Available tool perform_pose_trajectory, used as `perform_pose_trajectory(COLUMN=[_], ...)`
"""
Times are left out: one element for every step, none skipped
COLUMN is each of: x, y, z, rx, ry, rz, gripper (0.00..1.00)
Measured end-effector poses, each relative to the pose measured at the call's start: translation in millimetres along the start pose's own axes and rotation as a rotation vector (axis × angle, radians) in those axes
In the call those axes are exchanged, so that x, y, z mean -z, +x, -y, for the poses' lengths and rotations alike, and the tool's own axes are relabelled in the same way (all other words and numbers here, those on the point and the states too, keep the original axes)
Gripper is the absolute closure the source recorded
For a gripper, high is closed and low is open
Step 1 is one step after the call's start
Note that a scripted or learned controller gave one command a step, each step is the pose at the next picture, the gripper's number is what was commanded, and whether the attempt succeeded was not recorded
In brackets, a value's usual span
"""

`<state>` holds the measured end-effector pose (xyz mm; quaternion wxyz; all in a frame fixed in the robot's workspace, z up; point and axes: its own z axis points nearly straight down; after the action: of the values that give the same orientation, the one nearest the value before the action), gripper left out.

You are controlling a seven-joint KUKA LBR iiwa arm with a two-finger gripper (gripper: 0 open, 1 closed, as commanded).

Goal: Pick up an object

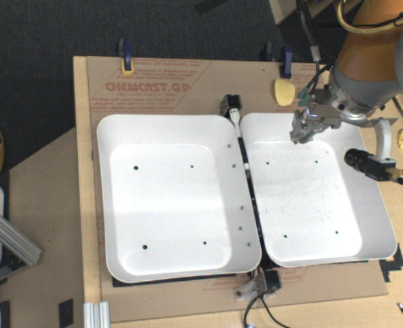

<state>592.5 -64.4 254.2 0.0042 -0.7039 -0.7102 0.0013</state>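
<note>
While the end effector (302,137) hangs over the right bin's (365,248) far edge, I cannot tell its state. One small yellow object (284,91) lies outside, on the tabletop (181,80) just beyond. Better to centre above it before descending. Two bins; the left bin (113,203) is near.

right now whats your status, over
tool over right bin, far edge. yellow object on board beyond the bin, not held. nothing between them.
</note>
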Motion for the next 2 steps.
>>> perform_pose_trajectory(x=[98,26], y=[29,76], z=[-46,-75], rx=[-0.003,-0.004], ry=[-0.022,-0.002], rz=[0.005,0.003], gripper=[1.0,1.0])
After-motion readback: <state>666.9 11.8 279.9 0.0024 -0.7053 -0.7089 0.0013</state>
